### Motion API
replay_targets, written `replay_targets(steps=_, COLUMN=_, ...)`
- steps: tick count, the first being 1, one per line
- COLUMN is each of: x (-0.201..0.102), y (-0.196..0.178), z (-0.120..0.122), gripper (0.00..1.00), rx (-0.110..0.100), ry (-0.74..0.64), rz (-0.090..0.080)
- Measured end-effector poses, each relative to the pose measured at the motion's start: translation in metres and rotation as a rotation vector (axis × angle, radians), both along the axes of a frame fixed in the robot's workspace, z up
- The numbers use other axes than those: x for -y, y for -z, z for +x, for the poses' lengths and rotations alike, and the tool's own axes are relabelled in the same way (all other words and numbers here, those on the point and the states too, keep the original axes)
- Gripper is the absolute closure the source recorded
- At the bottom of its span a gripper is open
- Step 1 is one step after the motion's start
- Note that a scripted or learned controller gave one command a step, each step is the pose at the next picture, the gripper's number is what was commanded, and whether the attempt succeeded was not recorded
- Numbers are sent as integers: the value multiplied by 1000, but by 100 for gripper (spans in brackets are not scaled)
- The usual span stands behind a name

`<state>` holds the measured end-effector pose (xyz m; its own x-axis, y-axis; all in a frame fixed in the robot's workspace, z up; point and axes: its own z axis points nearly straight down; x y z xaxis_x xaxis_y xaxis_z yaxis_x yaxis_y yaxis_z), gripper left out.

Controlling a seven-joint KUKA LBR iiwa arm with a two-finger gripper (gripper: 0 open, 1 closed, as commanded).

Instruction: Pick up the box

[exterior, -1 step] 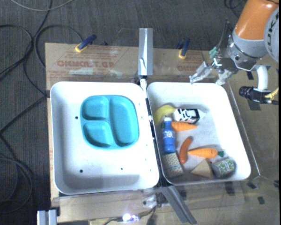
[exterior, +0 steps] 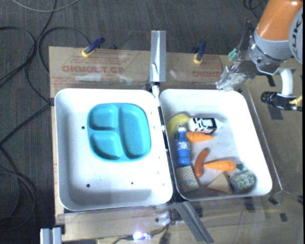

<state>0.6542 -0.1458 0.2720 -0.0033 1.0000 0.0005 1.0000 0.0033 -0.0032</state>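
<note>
A small tan box (exterior: 218, 183) lies at the near edge of the right bin (exterior: 249, 117), between a patterned pale packet (exterior: 186, 177) and a green-grey can (exterior: 243, 181). My gripper (exterior: 229, 81) hangs over the far rim of the right bin, near its back middle, well away from the box. Nothing shows in its grasp. The grey and orange arm (exterior: 279, 19) comes in from the upper right.
The right bin also holds a yellow fruit (exterior: 176, 122), a black-and-white toy (exterior: 203, 124), a blue bottle (exterior: 182, 147), two carrots (exterior: 221, 165) and an orange-red sausage (exterior: 200, 161). A blue divided plate (exterior: 119, 131) lies in the left bin (exterior: 71, 151).
</note>
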Motion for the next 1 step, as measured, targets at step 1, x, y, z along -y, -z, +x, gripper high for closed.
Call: replay_targets(steps=1, x=18, y=17, z=11, gripper=100, rx=2, ry=-190, rz=-4)
